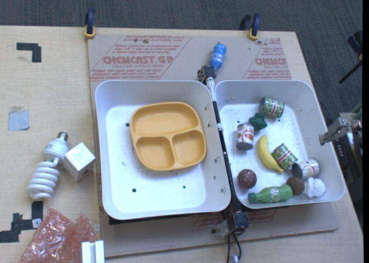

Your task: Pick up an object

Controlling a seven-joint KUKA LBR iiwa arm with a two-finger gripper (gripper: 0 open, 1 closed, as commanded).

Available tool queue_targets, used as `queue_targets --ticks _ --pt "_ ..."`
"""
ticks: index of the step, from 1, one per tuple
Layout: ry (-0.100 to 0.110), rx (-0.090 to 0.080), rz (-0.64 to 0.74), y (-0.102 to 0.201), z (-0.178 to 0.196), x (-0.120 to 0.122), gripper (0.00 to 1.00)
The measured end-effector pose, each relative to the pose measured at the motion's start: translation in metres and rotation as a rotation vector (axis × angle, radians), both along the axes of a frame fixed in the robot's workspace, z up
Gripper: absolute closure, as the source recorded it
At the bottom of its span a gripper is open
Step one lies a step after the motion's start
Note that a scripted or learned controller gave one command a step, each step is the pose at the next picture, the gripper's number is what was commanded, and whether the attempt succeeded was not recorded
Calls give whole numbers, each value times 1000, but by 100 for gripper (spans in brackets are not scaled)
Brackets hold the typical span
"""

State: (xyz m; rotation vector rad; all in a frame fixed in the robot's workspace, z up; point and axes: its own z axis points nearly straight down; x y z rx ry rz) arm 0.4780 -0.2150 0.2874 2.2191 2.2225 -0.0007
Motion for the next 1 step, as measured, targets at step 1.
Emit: queue_targets --ticks 1 --pt "5 8 0 -5 -187 -1 0"
